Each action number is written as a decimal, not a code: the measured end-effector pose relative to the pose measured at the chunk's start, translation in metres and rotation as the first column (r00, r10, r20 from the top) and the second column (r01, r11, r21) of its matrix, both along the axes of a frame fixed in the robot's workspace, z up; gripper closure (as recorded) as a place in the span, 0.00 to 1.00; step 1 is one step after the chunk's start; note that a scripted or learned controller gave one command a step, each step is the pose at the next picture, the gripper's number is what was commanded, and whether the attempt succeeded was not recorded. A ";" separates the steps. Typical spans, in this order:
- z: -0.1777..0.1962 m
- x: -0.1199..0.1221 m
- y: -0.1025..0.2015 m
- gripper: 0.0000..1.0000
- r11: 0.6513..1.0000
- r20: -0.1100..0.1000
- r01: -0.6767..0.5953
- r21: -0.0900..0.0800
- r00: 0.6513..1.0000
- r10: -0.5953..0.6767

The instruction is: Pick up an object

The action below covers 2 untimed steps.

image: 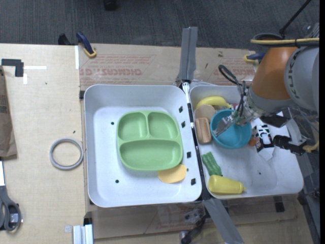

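In the right bin point(277, 179) a blue bowl point(235, 137) sits near the back. My gripper point(226, 125) hangs down into the bowl's left part, under the orange-banded wrist point(271, 78). A yellow banana point(213, 102) lies just behind the bowl, and a tan block point(203, 130) lies to its left. A green piece point(211, 163) and a yellow oblong object point(225, 186) lie nearer the front. The wrist hides the bowl's back right rim.
The left bin point(96, 151) holds a green divided plate point(149, 140) and a yellow-orange disc point(172, 175). On the bench to the left lie a grey tape ring point(66, 153) and scissors point(9, 215). A blue clamp point(86, 43) sits at the back.
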State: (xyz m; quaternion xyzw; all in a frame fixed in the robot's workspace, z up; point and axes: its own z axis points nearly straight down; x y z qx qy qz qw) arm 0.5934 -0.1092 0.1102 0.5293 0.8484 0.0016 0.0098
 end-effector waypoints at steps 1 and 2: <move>-0.006 -0.006 -0.011 0.00 0.988 0.009 -0.157 0.004 0.987 0.157; 0.046 -0.002 0.004 0.00 0.998 -0.019 -0.064 0.007 0.998 0.064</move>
